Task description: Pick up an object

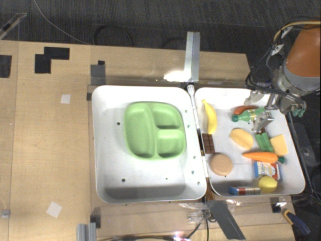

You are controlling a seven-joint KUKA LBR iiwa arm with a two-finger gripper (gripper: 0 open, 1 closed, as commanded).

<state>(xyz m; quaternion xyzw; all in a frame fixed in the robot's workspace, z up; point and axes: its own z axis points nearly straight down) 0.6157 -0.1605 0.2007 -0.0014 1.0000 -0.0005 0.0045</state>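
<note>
left bin (pixel 108 134): a green divided tray (pixel 153 129) is seen lying flat in the middle.
right bin (pixel 299 179): many small items are held here.
banana (pixel 209 115): placed along the left wall, lengthwise.
brown round piece (pixel 220 164): set below the banana, near a dark bar (pixel 208 144).
yellow oval piece (pixel 242 138): found mid-bin, just above the carrot (pixel 261 156).
green bottle (pixel 249 115): laid on its side, just left of the gripper.
lemon (pixel 268 184): seen at the front edge.
gripper (pixel 264 118): lowered over the bin's upper right; whether it is apart or together cannot be told.
</note>
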